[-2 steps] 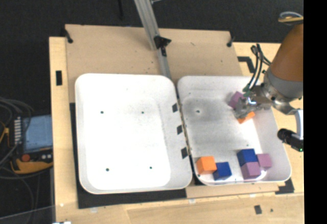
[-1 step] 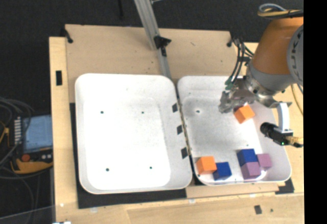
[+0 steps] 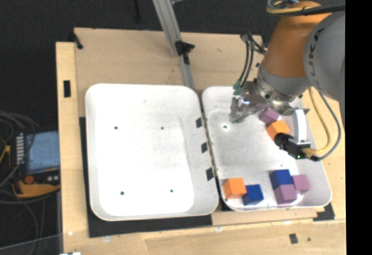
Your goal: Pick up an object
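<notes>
My gripper [image 3: 237,112] hangs over the upper left part of the right bin [image 3: 250,149], under the grey and orange wrist. Nothing shows held in it. Just to its right, half under the wrist, lie a purple block [image 3: 269,115] and an orange block [image 3: 278,128]. Along the bin's front edge sit an orange cube [image 3: 235,187], a blue cube [image 3: 253,194], a second blue cube [image 3: 281,178], a purple cube [image 3: 285,193] and a smaller purple cube [image 3: 301,183].
The left bin [image 3: 145,149] lies beside the right one, with black clips [image 3: 204,146] on the shared rims. A slanted metal pole [image 3: 168,21] rises behind the bins. Cables [image 3: 322,132] loop off the wrist on the right.
</notes>
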Robot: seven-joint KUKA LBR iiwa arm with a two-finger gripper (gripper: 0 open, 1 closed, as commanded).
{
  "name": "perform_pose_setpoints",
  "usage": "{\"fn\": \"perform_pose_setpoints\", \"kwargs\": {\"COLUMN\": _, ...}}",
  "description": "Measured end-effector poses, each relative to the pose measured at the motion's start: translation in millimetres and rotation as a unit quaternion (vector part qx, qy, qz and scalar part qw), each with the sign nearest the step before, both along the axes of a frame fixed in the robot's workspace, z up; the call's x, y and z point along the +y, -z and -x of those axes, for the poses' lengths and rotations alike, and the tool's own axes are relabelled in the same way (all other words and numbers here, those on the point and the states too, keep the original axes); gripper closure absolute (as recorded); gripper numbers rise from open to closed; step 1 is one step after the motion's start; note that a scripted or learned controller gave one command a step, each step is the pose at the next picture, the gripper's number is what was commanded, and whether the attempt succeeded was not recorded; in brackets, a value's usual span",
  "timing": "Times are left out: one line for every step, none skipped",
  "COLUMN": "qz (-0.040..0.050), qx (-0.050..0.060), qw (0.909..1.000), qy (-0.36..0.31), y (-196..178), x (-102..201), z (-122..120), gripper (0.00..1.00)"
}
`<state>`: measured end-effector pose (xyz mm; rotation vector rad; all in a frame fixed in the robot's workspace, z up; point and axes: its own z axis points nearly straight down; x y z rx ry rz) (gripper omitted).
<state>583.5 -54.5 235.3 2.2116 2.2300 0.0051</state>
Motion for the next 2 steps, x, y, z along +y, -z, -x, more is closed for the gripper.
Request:
{"fn": "perform_pose_setpoints", "kwargs": {"qz": -0.0002, "qx": 0.0, "qw": 1.0, "qy": 0.0, "y": -9, "x": 58, "z": -14, "gripper": 1.0}}
{"fn": "perform_pose_setpoints", "kwargs": {"qz": 0.001, "qx": 0.001, "qw": 1.0, "qy": 0.001, "y": 4, "x": 106, "z": -25, "gripper": 1.0}}
